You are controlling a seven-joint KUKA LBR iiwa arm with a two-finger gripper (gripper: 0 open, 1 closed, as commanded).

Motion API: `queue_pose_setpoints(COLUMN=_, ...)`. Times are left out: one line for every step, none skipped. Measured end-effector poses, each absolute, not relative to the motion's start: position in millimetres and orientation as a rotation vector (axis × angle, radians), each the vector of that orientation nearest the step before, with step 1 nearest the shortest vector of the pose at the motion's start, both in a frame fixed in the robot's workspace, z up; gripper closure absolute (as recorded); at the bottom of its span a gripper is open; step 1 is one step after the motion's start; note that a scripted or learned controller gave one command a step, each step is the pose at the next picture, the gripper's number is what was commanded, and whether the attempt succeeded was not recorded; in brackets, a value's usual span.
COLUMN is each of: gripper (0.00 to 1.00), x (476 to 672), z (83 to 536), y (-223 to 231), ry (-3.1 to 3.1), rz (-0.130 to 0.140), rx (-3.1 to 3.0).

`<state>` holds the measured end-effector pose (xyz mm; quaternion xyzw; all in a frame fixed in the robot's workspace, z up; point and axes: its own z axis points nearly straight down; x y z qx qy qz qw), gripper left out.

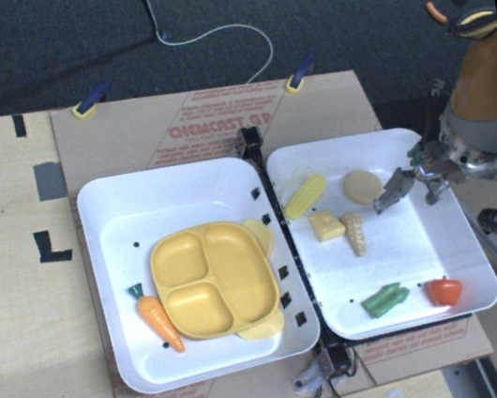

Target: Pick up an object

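Note:
My gripper (413,189) hangs over the right side of the right bin (447,244), its fingers (392,191) spread open with nothing between them. Just left of it lies a round tan bun (362,187). Further left are a corn cob (305,196), a yellow cheese block (328,226) and a pale wedge (356,233). Along the bin's front lie a green pepper piece (383,299) and a red tomato (445,291).
The left bin (113,265) holds a yellow divided plate (213,279) and an orange carrot (158,320) beside it. Both bins sit on a cardboard sheet (207,124). A white cable (220,36) loops behind the bins.

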<state>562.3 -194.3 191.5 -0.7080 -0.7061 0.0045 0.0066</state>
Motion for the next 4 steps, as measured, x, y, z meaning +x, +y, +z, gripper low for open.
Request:
queue_pose_setpoints(gripper=0.0, x=565.6, z=199.8, y=-194.0, ry=-2.222, rz=0.002, rx=-2.219)
queue_pose_setpoints(gripper=0.0, x=555.6, z=150.5, y=-194.8, ry=-2.219, rz=0.006, rx=-2.217)
queue_pose_setpoints(gripper=0.0, x=545.6, z=99.7, y=-198.5, ry=-2.218, rz=0.007, rx=-2.216)
queue_pose_setpoints(gripper=0.0, x=547.3, z=87.5, y=-197.8, ry=-2.223, rz=-0.002, rx=-2.219)
